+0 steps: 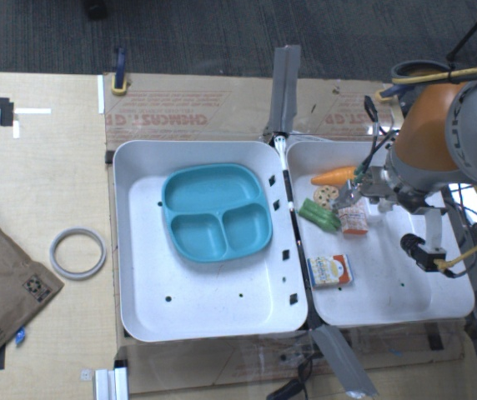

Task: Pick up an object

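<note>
The right bin (405, 302) holds an orange carrot (333, 176), a round tan cookie (325, 195), a green vegetable piece (318, 215), a small red and white packet (353, 222) and a small printed carton (330, 271). My gripper (358, 192) hangs low over the upper left part of this bin, just right of the carrot and cookie and right above the packet. The grey wrist and orange band hide what lies directly beneath it.
The left bin (138, 298) holds a teal divided plate (218, 212). A tape ring (77, 252) and a brown cardboard box (1, 286) lie on the bench to the left. Black cables (426, 252) hang from the arm over the right bin.
</note>
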Motion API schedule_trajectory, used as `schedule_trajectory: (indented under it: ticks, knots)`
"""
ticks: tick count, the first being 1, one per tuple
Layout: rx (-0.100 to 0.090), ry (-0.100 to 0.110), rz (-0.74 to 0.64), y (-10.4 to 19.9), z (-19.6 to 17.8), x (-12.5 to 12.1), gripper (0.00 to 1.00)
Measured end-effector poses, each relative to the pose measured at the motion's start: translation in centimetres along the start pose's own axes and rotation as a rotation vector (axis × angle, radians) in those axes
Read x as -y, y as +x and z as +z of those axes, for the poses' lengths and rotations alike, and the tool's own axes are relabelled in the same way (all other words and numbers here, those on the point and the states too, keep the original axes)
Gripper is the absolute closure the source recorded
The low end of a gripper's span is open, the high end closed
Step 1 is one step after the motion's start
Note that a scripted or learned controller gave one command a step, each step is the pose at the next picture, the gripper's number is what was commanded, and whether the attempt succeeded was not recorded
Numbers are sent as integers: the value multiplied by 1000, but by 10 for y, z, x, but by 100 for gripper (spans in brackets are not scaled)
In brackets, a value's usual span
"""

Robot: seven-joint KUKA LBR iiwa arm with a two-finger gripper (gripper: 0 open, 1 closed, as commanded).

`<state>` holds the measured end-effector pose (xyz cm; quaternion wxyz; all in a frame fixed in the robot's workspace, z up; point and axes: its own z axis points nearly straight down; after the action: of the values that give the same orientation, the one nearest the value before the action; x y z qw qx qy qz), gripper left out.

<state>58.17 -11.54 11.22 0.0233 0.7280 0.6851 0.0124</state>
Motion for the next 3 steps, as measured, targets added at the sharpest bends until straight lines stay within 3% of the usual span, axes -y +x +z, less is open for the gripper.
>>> schedule_trajectory:
  ticks: [1,3]
  knots:
    - [-5,3,84,-2,1,7,0]
    - [1,14,83,3,3,0,0]
